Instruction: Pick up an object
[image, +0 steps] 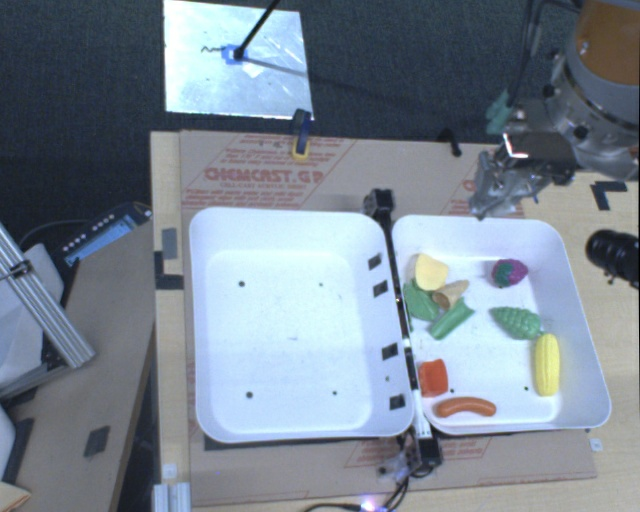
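Gripper (497, 195) sits at back rim of right bin (575, 300); you cannot tell from this blurred patch how it is set, and nothing visibly held. Your candidates lie in right bin: purple piece (509, 271) near back right; yellow piece (431, 270) beside divider, touching tan piece (452, 294) and 2 green pieces (436, 312). Green cone (516, 321) just above corn cob (546, 364). Orange block (432, 377) and red sausage (465, 407) at front. Left bin (215, 250) beside it.

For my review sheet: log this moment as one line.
tool above right bin far rim | nothing seen held | toy corn, sausage in bin
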